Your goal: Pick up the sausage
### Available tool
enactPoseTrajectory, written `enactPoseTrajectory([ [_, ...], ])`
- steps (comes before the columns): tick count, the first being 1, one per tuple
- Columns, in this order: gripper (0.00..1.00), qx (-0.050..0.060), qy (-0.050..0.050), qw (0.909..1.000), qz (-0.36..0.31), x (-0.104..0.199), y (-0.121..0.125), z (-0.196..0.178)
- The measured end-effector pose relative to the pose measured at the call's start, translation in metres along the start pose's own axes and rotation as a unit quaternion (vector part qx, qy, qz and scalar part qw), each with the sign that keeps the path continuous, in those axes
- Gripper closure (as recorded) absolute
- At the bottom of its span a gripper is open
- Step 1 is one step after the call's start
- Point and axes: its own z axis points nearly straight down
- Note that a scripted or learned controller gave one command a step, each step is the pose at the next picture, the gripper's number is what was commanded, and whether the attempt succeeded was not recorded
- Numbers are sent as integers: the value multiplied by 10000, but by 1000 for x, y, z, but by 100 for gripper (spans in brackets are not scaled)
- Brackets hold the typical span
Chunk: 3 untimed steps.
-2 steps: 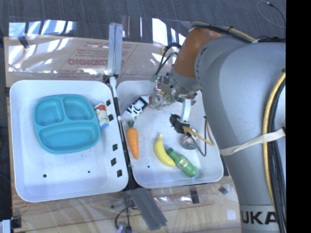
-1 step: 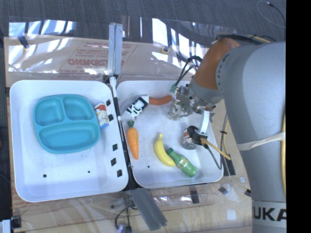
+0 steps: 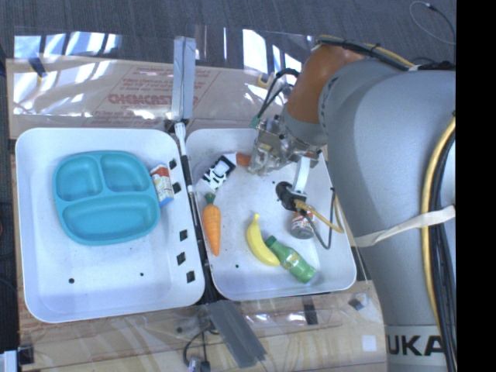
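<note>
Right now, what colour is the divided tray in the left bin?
Light blue divided tray, seen best in the camera view.

the sausage (image 3: 243, 160): you see just a small reddish-brown end of it, lying on the floor of the right bin near the back wall, the remainder hidden from your view.

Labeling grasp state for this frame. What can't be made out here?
- Sausage: a small reddish bit shows in the camera view; the hand covers the rest.
- The wrist hides whether anything is gripped.
- Small can: label too small to read.
- Right bin: the arm hides its far right corner.
</note>
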Motion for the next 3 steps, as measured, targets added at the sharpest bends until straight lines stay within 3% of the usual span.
enactPoseTrajectory([
  [1,0,-11,2,9972,753,-2,0,0],
  [3,0,-11,4,9974,722,-4,2,0],
])
